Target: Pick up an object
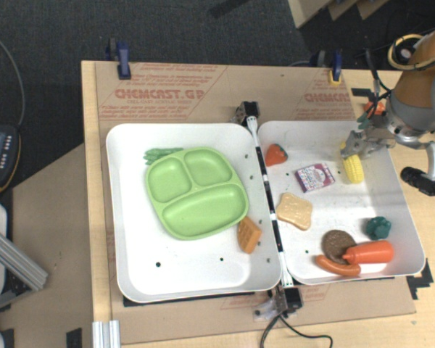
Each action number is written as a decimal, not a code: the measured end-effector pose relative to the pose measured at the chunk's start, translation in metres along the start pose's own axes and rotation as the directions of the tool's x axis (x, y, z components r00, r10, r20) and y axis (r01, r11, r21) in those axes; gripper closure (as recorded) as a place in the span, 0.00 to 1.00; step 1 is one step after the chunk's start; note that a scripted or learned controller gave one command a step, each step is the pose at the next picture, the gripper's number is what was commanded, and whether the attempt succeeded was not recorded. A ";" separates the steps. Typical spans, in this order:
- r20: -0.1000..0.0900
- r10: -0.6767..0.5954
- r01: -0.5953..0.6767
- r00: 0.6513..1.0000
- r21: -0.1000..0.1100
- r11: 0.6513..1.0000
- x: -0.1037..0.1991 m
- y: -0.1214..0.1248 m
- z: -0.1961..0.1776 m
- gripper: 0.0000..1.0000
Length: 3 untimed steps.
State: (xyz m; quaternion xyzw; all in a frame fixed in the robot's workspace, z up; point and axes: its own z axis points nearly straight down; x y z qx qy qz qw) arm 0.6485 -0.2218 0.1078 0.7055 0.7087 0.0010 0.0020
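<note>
My gripper (360,145) hangs over the far right part of the right bin (402,194), on the grey arm that reaches in from the right. Just in front of it a yellow corn cob (353,170) lies on the bin floor, close to or touching the gripper's tip. The same bin holds a purple packet (314,176), a red strawberry (276,154), a toast slice (293,211), a teal piece (379,228), a brown cookie (337,243), an orange carrot (368,252) and a sausage (338,266).
In the left bin (130,252) lie a green divided plate (196,191), a green leafy piece (163,153) at its far left corner, and an orange cracker (249,235) by the divider between the bins. Blue clamps (120,56) hold the board's far edge.
</note>
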 end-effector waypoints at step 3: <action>-0.005 -0.004 0.004 1.000 -0.005 1.000 0.194 -0.077 -0.084 1.00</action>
